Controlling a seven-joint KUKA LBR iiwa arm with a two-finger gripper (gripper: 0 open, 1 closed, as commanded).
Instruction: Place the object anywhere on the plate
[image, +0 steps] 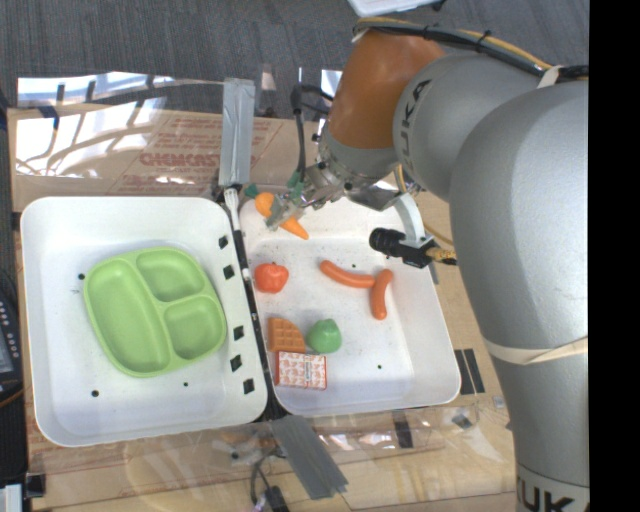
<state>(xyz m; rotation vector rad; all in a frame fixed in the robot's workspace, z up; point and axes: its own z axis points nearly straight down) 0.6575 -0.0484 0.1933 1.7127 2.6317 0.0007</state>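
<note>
A light green divided plate lies in the left white bin. My gripper is low over the far left corner of the right bin, reaching in from the right. An orange carrot with a green top lies just left of the gripper, and a second orange carrot piece lies right below it. The gripper's body hides how it meets these pieces. Nothing rests on the plate.
The right bin also holds a red tomato, two sausages, a waffle, a green apple and a red-and-white square piece. The divider wall between the bins stands close to the gripper.
</note>
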